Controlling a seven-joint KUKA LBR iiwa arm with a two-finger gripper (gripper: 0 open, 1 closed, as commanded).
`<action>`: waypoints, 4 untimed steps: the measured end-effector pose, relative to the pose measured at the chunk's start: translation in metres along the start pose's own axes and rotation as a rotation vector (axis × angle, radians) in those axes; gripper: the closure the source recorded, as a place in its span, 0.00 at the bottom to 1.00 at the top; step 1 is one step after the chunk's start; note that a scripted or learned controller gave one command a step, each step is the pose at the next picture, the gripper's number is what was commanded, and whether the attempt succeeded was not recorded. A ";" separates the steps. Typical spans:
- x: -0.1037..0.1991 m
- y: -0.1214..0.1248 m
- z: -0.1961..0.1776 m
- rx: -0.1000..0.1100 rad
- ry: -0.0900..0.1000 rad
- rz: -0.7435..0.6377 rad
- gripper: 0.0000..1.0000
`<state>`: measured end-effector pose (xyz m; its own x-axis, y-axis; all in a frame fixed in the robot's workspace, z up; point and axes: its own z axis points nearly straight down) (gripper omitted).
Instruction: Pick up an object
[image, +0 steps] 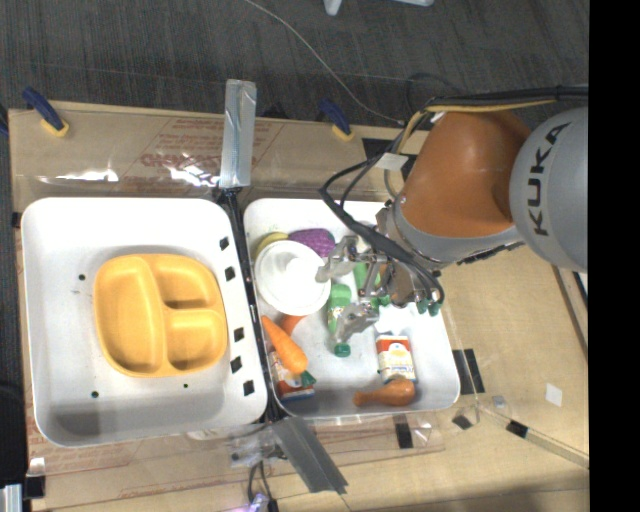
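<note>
My gripper (345, 294) is low in the right bin (440, 372), with the grey arm and its orange band (460, 170) above it. Its two metal fingers (337, 267) stand apart, and a small green object (341, 296) lies between them; I cannot tell if they touch it. Left of the gripper sits a white bowl (290, 278), with a purple piece (314, 240) behind it. An orange carrot (287, 346) lies at the bin's left wall. A small bottle with an orange label (394, 357) and a brown food piece (386, 395) lie near the front.
A yellow divided tray (160, 310) sits in the left bin (60, 240). A little green knob (342, 350) lies on the right bin's floor below the gripper. A yellow-green item (267, 243) peeks out behind the bowl. Black cables (350, 185) hang beside the arm.
</note>
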<state>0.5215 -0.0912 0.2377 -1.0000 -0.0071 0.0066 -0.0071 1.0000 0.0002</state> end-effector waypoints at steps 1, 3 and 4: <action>0.009 -0.085 0.109 -0.001 -0.005 -0.088 0.00; -0.012 -0.077 0.142 -0.005 0.004 -0.046 1.00; -0.112 -0.097 0.009 0.003 -0.014 -0.069 1.00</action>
<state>0.6346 -0.1876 0.2278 -0.9970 -0.0765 -0.0070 -0.0765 0.9971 -0.0026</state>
